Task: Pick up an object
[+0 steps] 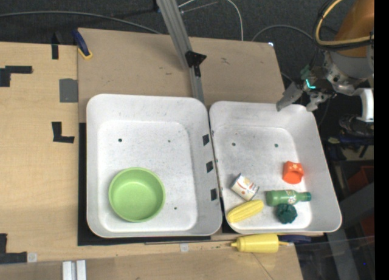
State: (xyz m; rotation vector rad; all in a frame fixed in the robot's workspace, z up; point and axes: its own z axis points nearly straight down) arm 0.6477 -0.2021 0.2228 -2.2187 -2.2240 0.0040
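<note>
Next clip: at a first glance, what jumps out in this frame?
The bright green bowl sits alone in the left bin's near corner. A cluster of small toys crowds the right bin's near end: an orange piece, a green bottle, a yellow corn cob. The gripper is over that bin's far right corner, away from them.

Lighting even, moderately bright, from above. White bins (pixel 146 105) brightest, near washed-out, speckled with fine dark grain. Soft shadows hug inner bin walls; faint shadow beneath green bowl (pixel 137 194). Far background dark, cables barely lit. Orange band of arm (pixel 357 14) at far right glows warm and slightly blurred. Overall focus soft, small toys lack crisp edges. Slight colour noise across wooden bench (pixel 36 151).
</note>
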